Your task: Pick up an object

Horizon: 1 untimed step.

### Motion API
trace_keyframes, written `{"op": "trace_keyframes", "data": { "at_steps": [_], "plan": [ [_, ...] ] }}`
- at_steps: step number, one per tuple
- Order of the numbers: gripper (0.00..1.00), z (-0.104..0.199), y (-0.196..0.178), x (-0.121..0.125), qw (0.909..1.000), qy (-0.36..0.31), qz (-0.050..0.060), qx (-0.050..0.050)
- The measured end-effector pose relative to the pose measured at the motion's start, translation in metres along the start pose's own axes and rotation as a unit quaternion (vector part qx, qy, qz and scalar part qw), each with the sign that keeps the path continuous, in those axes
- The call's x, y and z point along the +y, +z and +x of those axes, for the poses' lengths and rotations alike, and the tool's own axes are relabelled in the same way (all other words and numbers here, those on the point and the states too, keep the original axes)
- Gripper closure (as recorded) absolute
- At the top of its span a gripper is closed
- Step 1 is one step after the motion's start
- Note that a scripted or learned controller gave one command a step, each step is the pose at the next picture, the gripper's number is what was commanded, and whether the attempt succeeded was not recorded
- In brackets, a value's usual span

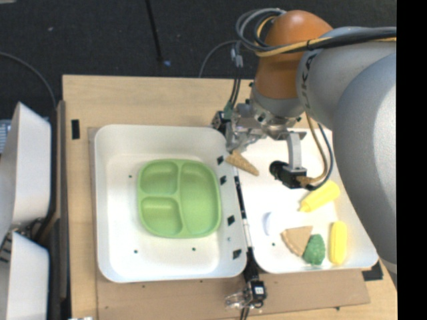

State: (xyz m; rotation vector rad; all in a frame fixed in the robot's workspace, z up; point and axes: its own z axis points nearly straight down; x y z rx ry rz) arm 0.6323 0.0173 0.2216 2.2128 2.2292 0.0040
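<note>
In the right bin (360, 255) nearest you lay a yellow piece (338, 242), a green lump (313, 250) and a tan wedge (297, 238); farther back, a yellow corn-like piece (319, 197). Beyond, the gripper (241, 153) had its fingers clamped on a tan cone (243, 163) above the bins' divider. The left bin (110, 179) held a green tray (179, 199).

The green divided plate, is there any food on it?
Empty. The green plate lies flat in the left bin, and all its compartments show bare green.
</note>
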Motion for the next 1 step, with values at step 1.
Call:
{"op": "trace_keyframes", "data": {
  "at_steps": [1],
  "plan": [
    [1.00,0.0509,-0.0178,0.0209,1.0000,0.000,-0.001,0.000]
  ]
}}
